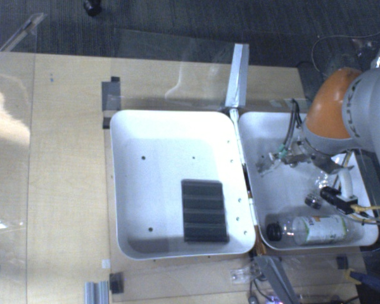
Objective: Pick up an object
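The clear bottle (313, 228) lying along the right bin's (266, 132) six o'clock wall looks light, slick and apt to roll, so pinch across its middle; the gripper (282, 158) hangs at its eleven o'clock, whether open I cannot tell.

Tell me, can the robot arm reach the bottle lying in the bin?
Probably yes. The bottle lies uncovered in the right bin, and the arm hangs over that same bin with nothing between them.
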`<state>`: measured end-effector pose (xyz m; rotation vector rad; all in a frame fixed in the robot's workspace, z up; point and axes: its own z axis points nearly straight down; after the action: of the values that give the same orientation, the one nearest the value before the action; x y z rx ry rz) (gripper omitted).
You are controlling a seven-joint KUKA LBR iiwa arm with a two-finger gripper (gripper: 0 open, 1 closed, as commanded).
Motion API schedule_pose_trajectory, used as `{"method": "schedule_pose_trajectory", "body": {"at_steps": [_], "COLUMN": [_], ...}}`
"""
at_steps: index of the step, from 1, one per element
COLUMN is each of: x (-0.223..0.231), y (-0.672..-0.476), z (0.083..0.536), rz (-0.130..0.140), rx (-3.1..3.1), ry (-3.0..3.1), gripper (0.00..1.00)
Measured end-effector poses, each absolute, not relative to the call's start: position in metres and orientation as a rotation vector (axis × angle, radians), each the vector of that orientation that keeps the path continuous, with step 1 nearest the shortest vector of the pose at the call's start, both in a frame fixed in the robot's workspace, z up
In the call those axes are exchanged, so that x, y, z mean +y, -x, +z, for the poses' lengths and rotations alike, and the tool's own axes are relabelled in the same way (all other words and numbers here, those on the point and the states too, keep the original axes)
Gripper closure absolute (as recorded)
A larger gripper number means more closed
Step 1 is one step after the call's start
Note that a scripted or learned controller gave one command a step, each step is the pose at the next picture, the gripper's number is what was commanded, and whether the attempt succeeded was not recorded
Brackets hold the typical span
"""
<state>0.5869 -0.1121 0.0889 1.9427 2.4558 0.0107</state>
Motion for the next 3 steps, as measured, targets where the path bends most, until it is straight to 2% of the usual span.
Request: {"method": "schedule_pose_trajectory", "body": {"at_steps": [1, 2, 3], "x": [-0.095, -0.118, -0.196], "y": [-0.639, -0.646, -0.623], "z": [0.088, 0.087, 0.126], "rz": [0.008, 0.006, 0.005], "rx": [2.454, 2.361, 2.344], "ry": [-1.949, -2.063, -2.083], "gripper": [0.0, 0.0, 0.0]}}
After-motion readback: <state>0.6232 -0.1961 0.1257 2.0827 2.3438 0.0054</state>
